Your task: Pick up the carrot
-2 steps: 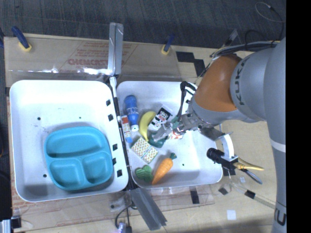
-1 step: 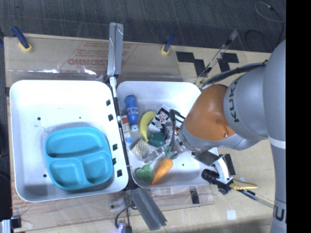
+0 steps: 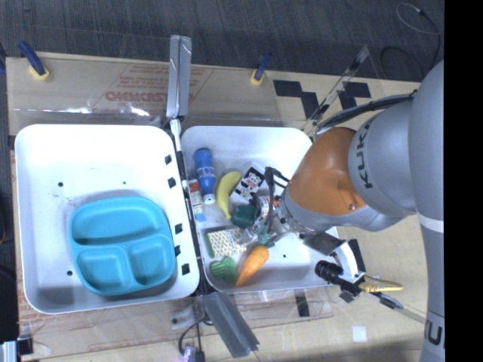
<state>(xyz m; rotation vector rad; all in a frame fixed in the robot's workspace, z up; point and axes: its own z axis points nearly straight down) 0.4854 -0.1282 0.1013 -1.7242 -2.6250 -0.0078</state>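
Arm reaches in from the right, orange band over the right bin (image 3: 226,136), wrist angled down-left. Tool (image 3: 266,231) sits low just above the carrot's top end; can't tell its state. Carrot (image 3: 252,265) lies tilted on the bin floor near the front wall, orange, tapered, beside a green item (image 3: 223,268).

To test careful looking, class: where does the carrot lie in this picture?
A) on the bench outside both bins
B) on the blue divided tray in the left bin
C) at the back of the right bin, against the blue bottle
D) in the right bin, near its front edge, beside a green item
D: the carrot lies near the front edge of the right bin, with a green item just to its left.
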